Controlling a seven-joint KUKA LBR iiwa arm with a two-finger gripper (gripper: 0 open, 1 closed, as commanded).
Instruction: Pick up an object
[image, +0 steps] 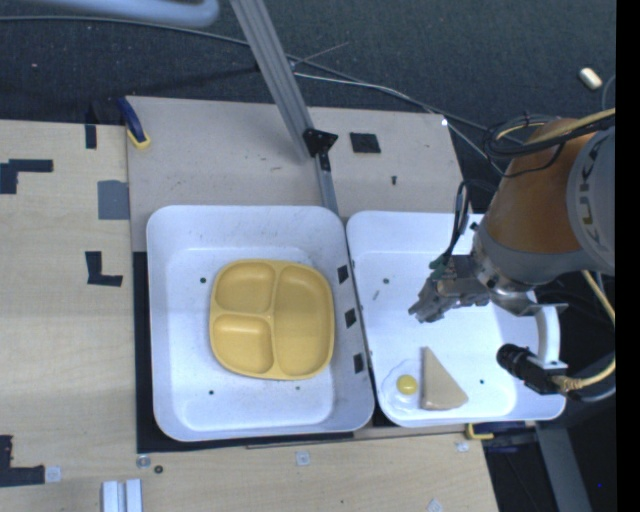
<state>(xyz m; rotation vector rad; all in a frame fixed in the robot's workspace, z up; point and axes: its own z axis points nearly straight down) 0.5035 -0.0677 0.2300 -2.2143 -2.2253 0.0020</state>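
Although the gripper (428, 306) hangs over the right bin (385, 250), I cannot tell how its jaws stand. Below them lies the tan wedge (438, 382); the small yellow ball (406, 384) beside it. Descend squarely over the wedge, probably the easier grasp.

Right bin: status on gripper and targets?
Gripper over right bin, nothing seen between jaws. Tan wedge and small yellow piece at near edge, untouched. Yellow tray in left bin.
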